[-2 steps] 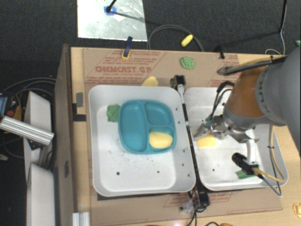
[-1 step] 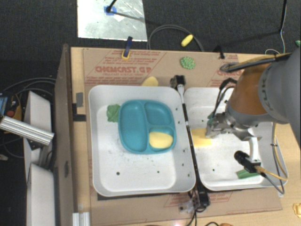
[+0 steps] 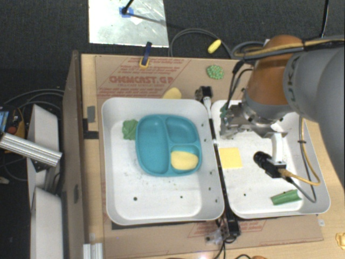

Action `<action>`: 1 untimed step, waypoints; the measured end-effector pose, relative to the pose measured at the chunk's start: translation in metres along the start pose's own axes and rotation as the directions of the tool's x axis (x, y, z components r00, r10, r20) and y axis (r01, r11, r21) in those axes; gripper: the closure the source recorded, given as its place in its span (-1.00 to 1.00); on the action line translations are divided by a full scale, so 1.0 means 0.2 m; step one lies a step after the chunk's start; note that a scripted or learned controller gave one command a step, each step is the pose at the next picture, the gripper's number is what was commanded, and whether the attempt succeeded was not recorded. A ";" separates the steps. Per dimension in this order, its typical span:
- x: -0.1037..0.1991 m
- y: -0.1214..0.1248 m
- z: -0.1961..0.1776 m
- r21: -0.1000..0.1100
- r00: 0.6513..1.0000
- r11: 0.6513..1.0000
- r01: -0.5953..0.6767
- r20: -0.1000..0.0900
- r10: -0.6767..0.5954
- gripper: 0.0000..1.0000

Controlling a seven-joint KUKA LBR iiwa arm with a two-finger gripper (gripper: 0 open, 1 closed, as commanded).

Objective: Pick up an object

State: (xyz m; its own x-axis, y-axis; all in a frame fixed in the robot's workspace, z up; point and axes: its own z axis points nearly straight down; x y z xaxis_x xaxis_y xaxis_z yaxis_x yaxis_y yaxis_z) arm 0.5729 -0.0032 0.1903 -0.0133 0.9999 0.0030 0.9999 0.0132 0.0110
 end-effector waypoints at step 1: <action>-0.03 -0.01 0.03 0.009 1.000 1.000 -0.010 0.003 0.010 -1.00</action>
State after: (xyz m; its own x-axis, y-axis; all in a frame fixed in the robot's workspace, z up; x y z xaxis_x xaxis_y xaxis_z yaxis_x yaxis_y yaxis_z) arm 0.5705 -0.0089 0.1845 -0.0034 1.0000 0.0004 1.0000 0.0034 0.0015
